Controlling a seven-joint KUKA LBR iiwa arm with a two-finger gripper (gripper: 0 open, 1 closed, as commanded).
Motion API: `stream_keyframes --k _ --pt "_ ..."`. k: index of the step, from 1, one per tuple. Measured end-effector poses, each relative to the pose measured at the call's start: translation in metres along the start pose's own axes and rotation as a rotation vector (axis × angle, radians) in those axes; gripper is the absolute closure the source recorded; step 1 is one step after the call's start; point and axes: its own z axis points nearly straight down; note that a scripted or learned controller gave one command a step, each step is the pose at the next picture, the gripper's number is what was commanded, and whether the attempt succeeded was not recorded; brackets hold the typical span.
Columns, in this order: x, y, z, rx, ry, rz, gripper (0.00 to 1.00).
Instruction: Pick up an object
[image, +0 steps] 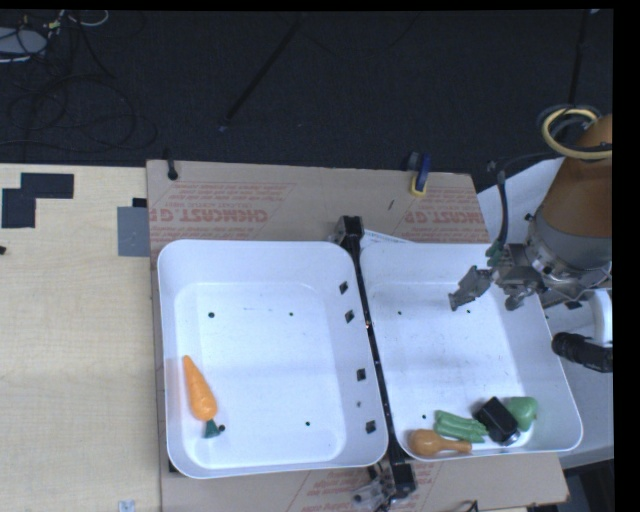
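Gripper (468, 296): over the right shallow white plastic bin (420, 330); grip state cannot be told.
Orange plastic carrot (199, 389): left white bin (260, 270), 8 o'clock corner.
Green vegetable toys (462, 426), black block (497, 419), orange-tan pear-shaped gourd (436, 443): right bin, 5 o'clock.
Cardboard (300, 200) print: red, upside down, unreadable.

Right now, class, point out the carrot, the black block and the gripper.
carrot (198, 389): camera view, middle of its orange body.
black block (497, 419): camera view, centre of its top face.
gripper (468, 293): camera view, tip of the jaws.
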Motion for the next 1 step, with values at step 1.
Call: stream_keyframes --k 1 --pt "0.0626 0.0755 0.1402 0.002 0.003 -0.007 0.00"
